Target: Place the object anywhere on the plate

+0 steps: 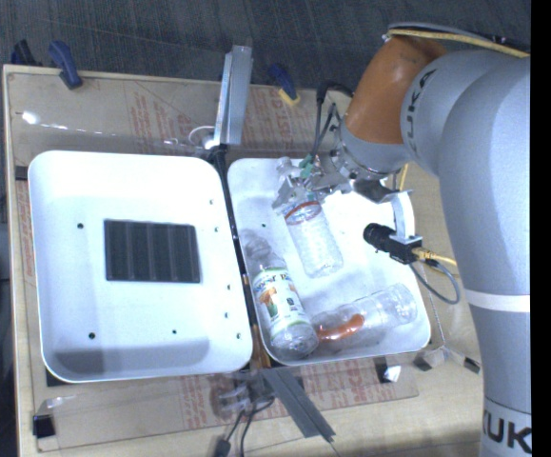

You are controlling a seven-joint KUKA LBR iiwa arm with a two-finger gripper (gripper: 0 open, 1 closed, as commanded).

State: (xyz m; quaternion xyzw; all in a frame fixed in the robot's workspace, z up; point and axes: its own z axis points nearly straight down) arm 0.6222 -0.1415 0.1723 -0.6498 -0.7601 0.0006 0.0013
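Right bin (408,336): gripper (299,187) grips bottle (315,241) by its cap, body trailing toward the near-right.

The grey arm (475,160) reaches in from the right, its gripper (299,184) lowered at the far side.

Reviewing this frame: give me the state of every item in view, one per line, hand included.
Hand: low in the right bin, at the cap end of a clear bottle; grip unclear.
Clear bottle: lying flat, label near cap.
Green-labelled bottle: lying along the left wall.
Bottle with orange inside: lying near the front wall.
Left bin: holds a dark rectangular plate, lying flat.
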